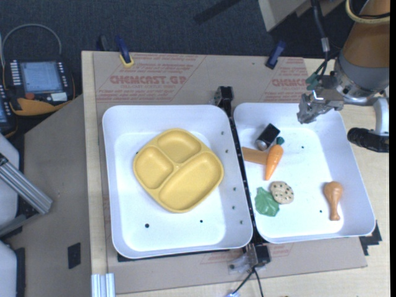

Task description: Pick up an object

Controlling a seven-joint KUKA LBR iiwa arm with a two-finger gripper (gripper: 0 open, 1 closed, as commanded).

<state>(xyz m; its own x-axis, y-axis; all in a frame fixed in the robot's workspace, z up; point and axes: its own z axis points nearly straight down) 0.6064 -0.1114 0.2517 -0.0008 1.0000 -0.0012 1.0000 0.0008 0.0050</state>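
Approach is your step: hand (311,111), grip unreadable, hovers at the right bin's (356,166) upper-right rim, with the carrot (273,158) lying centre-frame; next, bring it left and down over it.

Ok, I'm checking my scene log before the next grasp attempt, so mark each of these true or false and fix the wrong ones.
1. The yellow divided plate lies in the left bin. True.
2. The carrot lies in the left bin. False: it is in the right bin.
3. The cookie touches the green leaf. True.
4. The end effector holds the drumstick. False: the drumstick lies on the bin floor, apart from it.
5. The end effector is over the right bin's far edge. True.
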